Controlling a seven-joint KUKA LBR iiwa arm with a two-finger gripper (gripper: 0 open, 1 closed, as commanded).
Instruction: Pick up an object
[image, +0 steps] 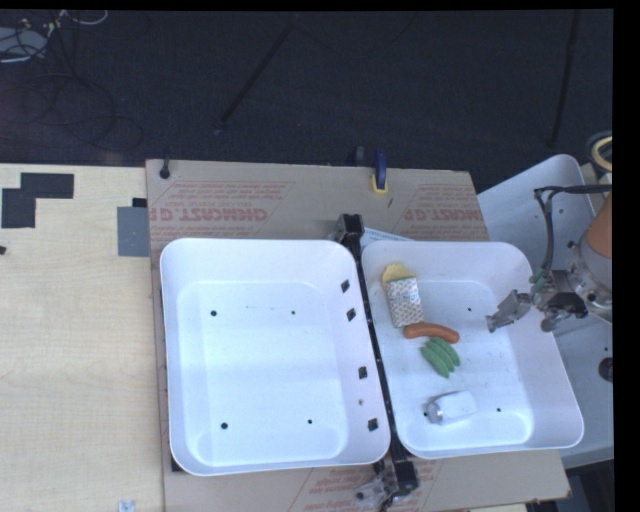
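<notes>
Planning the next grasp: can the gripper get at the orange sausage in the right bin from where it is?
Probably yes: the gripper sits over the right bin's right side, with bare floor between it and the orange sausage.

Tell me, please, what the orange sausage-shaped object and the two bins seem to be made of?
The orange sausage-shaped object looks like smooth plastic or rubber: even colour, rounded ends, likely toy food. The left bin and right bin look like glossy moulded white plastic, with rounded corners and soft highlights.

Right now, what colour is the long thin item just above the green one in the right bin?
Orange-red. The sausage-shaped item lies beside the green item; camera view shows it best.
</notes>
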